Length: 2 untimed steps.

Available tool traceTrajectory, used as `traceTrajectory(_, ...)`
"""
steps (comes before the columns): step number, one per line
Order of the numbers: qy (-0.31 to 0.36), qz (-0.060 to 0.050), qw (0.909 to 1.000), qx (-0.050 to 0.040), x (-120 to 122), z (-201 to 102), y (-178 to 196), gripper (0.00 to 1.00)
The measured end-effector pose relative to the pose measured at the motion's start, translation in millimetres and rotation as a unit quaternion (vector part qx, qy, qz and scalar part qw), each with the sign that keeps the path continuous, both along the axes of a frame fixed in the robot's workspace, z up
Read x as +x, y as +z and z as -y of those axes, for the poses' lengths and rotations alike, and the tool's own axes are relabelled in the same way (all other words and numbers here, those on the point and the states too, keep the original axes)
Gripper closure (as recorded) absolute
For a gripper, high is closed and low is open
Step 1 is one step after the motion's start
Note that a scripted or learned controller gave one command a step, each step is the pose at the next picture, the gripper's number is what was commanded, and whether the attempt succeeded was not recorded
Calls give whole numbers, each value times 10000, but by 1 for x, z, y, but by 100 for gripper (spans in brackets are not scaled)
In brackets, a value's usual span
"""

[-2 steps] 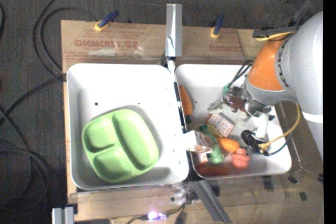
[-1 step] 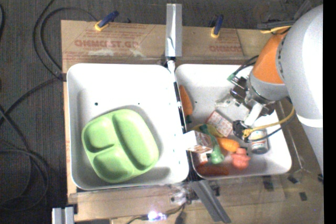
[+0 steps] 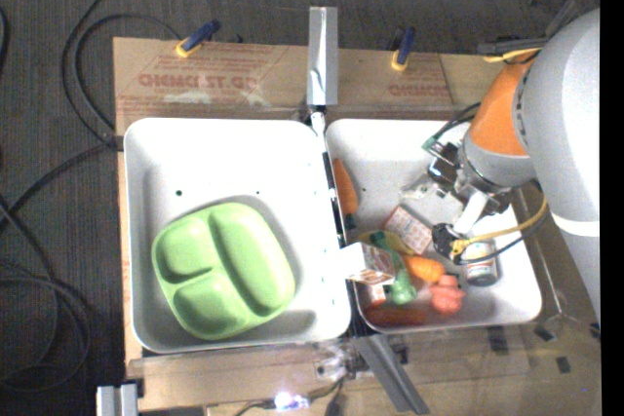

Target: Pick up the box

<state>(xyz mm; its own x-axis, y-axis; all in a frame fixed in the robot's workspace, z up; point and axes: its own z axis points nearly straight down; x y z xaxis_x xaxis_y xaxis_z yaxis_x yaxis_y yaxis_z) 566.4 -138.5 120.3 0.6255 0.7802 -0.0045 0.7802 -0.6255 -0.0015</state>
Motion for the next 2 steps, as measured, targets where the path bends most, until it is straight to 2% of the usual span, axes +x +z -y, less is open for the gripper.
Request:
traceTrajectory(1, -199, -3, 9998, -12, -14, 26, -9, 0)
traceTrajectory(2, -1147, -6, 9934, -5, 19, 36, -8, 0)
